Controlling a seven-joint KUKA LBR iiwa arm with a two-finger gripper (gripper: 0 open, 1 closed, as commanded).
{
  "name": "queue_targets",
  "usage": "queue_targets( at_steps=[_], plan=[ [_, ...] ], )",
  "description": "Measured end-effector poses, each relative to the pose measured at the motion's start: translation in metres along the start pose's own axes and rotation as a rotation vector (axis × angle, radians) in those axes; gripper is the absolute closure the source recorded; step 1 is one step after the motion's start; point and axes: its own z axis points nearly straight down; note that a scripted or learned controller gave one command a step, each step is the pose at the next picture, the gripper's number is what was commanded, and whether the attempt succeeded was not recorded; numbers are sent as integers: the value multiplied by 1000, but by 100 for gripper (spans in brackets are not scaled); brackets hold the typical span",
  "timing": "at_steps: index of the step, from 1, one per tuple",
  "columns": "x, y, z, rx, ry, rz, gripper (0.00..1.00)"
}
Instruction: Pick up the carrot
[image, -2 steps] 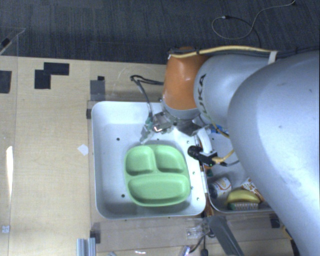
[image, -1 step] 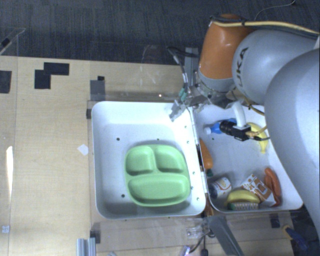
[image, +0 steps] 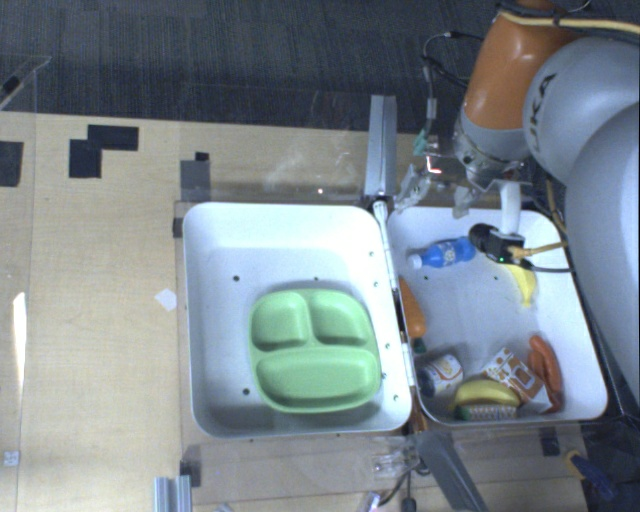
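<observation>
Leftmost on the desk, green tray (image: 315, 350) in the left bin (image: 215, 300). Further right, carrot (image: 410, 312) hugging the right bin's (image: 470, 320) left wall (little side clearance, likely). Beyond, end effector (image: 437, 190) poised over the back rim, apart from carrot; cannot tell whether spread or pressed together.

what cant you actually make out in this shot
Camera view:
- carrot: pressed against the right bin's left wall, which hides part of it, so its full length is unclear.
- can: label too small and blurred to read.
- packet: print too small.
- arm: cut off by the top and right edges.
</observation>
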Motion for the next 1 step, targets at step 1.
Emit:
queue_targets(
  at_steps=[1],
  plan=[
    [104,-8,0,1,1,120,0]
  ],
)
